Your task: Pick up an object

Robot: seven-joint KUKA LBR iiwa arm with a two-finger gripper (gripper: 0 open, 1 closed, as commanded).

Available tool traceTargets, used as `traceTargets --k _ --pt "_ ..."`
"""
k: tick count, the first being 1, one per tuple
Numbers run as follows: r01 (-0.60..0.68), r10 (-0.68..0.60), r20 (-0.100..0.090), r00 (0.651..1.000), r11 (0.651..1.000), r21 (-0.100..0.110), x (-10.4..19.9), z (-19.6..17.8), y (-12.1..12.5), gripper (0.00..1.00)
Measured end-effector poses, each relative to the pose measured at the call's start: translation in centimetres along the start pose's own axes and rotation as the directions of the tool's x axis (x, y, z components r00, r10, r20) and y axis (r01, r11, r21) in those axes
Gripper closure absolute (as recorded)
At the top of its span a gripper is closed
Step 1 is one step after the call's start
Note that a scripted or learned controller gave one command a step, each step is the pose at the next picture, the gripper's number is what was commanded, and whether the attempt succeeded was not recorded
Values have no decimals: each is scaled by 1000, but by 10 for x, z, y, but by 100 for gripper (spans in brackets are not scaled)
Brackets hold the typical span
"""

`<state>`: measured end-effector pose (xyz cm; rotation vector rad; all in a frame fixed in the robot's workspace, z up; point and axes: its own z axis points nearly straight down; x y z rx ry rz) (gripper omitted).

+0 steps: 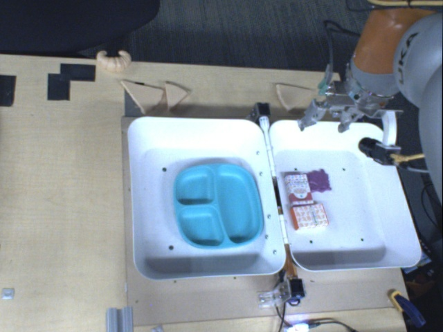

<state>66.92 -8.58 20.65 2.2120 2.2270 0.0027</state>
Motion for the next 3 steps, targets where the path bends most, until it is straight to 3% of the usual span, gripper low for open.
traceTargets --k 1,2,3 --pt "-3 3 0 1000 1000 -2 -24 120 -34 0" --pt "-5 5 0 1000 1000 -4 -23 119 -102 0" --pt "-3 3 0 1000 1000 -10 -23 107 -99 100"
